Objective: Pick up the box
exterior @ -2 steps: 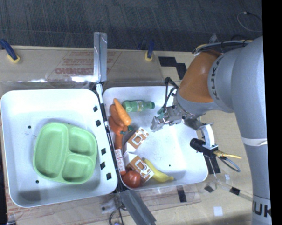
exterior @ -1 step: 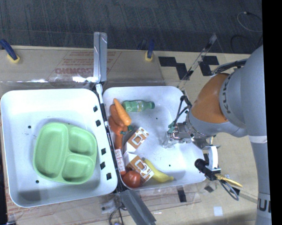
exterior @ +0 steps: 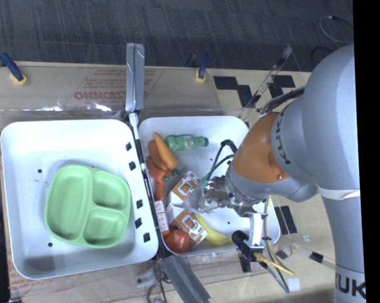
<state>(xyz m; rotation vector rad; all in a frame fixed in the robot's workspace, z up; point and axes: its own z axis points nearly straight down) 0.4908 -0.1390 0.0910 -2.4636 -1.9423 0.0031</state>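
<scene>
While my gripper [exterior: 207,196] hung low in the right white bin [exterior: 229,124], I could not tell its state; the small brown-and-white cardboard box [exterior: 186,187] lay just beside it, a second like it [exterior: 193,226] touching the yellow banana [exterior: 214,234]; I judged it light, crushable, best pinched across its flat sides.

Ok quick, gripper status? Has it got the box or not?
Gripper: cannot be told. It is low in the right bin, between the two boxes, and no box shows between its fingers.
</scene>
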